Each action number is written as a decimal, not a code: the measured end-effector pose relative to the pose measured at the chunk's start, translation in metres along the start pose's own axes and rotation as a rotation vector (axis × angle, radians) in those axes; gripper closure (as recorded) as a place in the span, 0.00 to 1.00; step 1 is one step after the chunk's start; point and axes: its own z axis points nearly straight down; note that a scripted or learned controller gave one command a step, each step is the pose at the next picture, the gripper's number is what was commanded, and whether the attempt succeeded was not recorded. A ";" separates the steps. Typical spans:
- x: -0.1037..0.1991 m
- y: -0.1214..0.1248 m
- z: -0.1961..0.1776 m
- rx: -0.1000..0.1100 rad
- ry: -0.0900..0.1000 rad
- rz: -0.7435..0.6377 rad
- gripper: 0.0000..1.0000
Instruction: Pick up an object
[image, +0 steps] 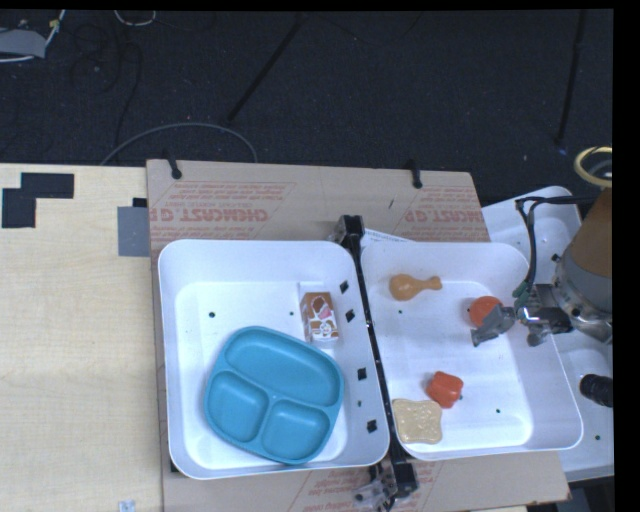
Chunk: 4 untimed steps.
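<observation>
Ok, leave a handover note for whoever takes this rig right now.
Gripper: low over the right bin, beside the orange ball; nothing visibly held.
Right bin: ball, drumstick toy, red block, toast.
Left bin: blue tray, small box.
Done: approach.
Left: grasp and lift an object, probably the ball.

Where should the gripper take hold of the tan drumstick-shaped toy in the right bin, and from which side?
Grip the drumstick toy across its thin handle end, coming straight down from above. It lies flat, apart from other items, and the neck looks narrower than the bulb, so it likely fits between the fingers more easily.
</observation>
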 end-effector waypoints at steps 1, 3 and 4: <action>-0.002 -0.001 0.064 0.000 0.000 0.001 0.00; -0.003 -0.001 0.105 -0.003 -0.001 0.004 1.00; 0.005 -0.008 0.056 -0.008 -0.002 -0.002 1.00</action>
